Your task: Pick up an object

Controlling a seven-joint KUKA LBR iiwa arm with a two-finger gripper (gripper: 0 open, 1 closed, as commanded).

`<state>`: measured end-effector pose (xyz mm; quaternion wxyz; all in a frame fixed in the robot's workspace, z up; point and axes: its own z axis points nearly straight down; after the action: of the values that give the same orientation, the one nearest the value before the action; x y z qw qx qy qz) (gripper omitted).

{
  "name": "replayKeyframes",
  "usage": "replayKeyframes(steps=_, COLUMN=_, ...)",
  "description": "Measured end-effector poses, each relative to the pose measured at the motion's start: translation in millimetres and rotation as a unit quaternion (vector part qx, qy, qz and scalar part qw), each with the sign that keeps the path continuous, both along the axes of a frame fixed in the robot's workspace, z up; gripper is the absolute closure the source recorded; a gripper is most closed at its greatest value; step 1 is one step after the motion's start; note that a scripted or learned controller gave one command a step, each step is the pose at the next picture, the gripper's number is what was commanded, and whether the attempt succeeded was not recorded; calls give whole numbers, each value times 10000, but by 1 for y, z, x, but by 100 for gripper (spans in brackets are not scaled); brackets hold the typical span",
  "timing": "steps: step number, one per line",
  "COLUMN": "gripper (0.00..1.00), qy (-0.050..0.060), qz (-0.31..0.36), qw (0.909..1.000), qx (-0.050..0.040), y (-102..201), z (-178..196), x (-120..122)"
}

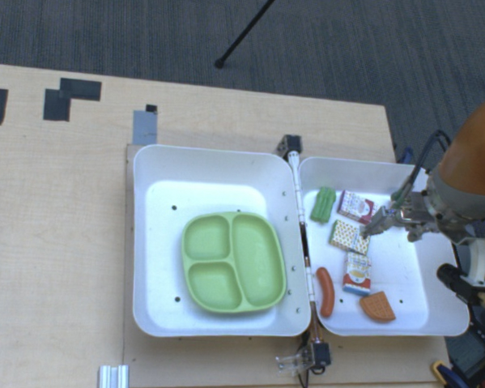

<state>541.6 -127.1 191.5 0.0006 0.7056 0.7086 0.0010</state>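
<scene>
— Where's the gripper (380, 223) right now?

— Over the right bin (431, 317), coming in from three o'clock. Its tip sits just above a speckled packet (346, 234), up by the packet's two o'clock corner. Whether it's clenched or released, I cannot tell from here; nothing shows as caught in it.

— And what's lying around it?

— At eleven o'clock from the tip there's a red-and-white packet (356, 206), close by. At nine o'clock of that, against the bin's left wall, a green block (323, 205) lies on a slight slant. Straight down at six o'clock from the speckled packet is a small carton (357, 273), white with red and a blue bottom edge. At five o'clock of the carton, almost touching it, sits an orange wedge (378, 306). A red sausage (326, 292) lies lengthwise along the left wall, at eight o'clock from the carton.

— So the nearest thing to the tip?

— The speckled packet, just under and to nine o'clock of it. The sausage and the wedge are well apart from it.

— The other bin?

— The left bin (154, 249) holds a green tray (234, 262) with three compartments. Both bins sit side by side on the counter (53, 244).
</scene>
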Motion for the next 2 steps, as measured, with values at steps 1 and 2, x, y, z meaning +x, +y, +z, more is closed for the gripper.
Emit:
replayKeyframes(steps=1, gripper=0, qy=-21, qz=-14, qw=10000, qx=-3, y=17, z=-105, x=-53)
replayKeyframes(steps=2, gripper=100, qy=-51, qz=-10, qw=10000, qx=-8, y=17, z=-94, x=-51)
